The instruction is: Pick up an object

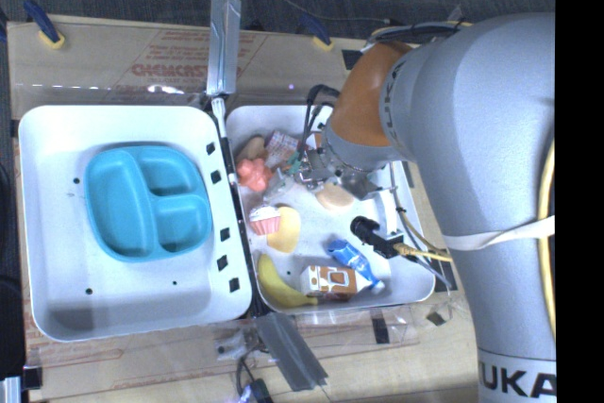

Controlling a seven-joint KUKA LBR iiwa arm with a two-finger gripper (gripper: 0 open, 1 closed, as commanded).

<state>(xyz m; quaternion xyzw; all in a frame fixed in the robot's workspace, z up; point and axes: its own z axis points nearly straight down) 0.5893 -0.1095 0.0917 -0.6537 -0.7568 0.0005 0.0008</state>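
Reaching in from the view's right, the grey arm [472,137] takes up much of the scene, its orange band [363,104] hanging over the right-hand bin [415,283] and its wrist low among the things there. The jaws are down near that bin's middle, just beside a peach oval [334,197] and a clear wrapper [281,146]; whether they stand open or closed, or grip anything, cannot be told. The worktop [113,61] is pale board, with a blue clamp [42,22] at its far left edge and another [316,28] further along. The two white bins lie side by side, touching along a shared edge, with a metal bar [223,42] running up from where they meet. The left-hand bin [38,203] carries a blue tray [146,201] with three compartments, lying flat near its middle. Every loose thing for picking lies in the right-hand bin. A banana [278,288] curves along the near left corner, touching a small brown and white carton [330,280] at the near wall. A blue packet [351,258] lies just beyond the carton. A yellow piece [288,228] and a pink-topped cupcake [265,222] sit together by the left wall, beyond the banana. A pink toy [253,173] and a tan lump [251,149] lie further back by the same wall, near the wrapper
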